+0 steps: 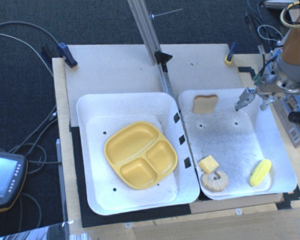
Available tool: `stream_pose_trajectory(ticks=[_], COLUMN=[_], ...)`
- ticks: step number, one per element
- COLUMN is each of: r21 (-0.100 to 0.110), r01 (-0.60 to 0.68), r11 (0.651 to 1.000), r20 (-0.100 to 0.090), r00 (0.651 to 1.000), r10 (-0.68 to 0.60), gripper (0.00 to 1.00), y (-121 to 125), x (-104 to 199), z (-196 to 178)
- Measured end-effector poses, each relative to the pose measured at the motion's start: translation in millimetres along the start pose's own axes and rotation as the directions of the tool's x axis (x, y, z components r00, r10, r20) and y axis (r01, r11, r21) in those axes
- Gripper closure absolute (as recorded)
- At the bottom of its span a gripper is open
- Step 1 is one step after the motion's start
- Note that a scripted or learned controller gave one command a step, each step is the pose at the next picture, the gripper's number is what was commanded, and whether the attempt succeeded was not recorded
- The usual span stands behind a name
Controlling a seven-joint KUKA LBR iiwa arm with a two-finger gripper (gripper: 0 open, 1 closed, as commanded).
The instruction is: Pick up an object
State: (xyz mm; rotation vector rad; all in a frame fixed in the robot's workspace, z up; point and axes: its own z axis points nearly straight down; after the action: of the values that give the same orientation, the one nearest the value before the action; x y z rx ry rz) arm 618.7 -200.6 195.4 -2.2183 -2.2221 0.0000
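the gripper, fingers spread and holding nothing, hangs just right of the toast slice, whose long axis runs left-right.

My end effector over open right bin middle, toast far edge, corn, cheese, ring along near edge

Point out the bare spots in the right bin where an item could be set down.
Right bin: its middle is bare, bordered by the toast slice at the far edge, the corn cob near right, and the cheese cube atop a round biscuit near left. The near edge is crowded. The gripper hovers at the far right.
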Motion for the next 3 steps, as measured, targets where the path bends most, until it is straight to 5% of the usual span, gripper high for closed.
stream_pose_trajectory(ticks=[1, 3], r21=[0.001, 0.006], r01=[0.000, 0.000], r11=[1.000, 1.000], r20=[0.001, -0.001], r00=[1.000, 1.000], r10=[0.000, 0.000], gripper=[0.00, 0.00], y=[0, 7], x=[0, 5], z=[0, 98])
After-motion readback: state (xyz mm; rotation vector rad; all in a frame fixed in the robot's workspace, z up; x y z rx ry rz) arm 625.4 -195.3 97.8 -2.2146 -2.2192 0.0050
